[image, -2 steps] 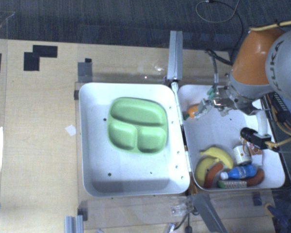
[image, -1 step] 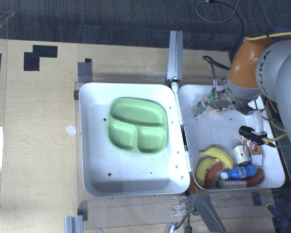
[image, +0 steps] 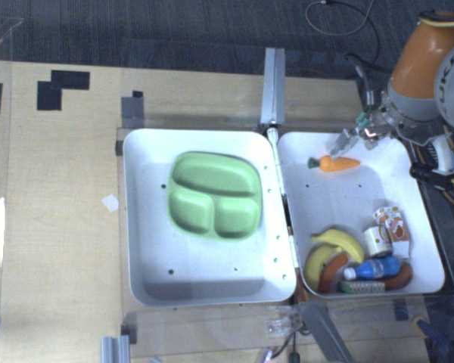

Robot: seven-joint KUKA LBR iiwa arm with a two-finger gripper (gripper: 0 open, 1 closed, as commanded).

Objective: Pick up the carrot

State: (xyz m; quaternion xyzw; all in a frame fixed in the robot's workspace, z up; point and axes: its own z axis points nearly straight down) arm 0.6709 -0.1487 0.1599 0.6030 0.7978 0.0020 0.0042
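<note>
The carrot point(image: 339, 165), small and orange with a green stub at its left end, lies on the floor of the right bin point(image: 408, 203) near its far wall. My gripper point(image: 349, 139) hangs just above and to the right of the carrot, reaching in at a slant from the upper right. Its tip ends close to the carrot's top edge, and I cannot tell whether they touch. The carrot rests flat on the bin floor.
In the right bin's near corner lie a banana point(image: 327, 249), a sausage-like toy point(image: 333, 271), a blue bottle point(image: 374, 268) and small cartons point(image: 390, 228). The left bin point(image: 147, 225) holds a green divided tray point(image: 214, 194). A metal post point(image: 271, 89) stands between the bins.
</note>
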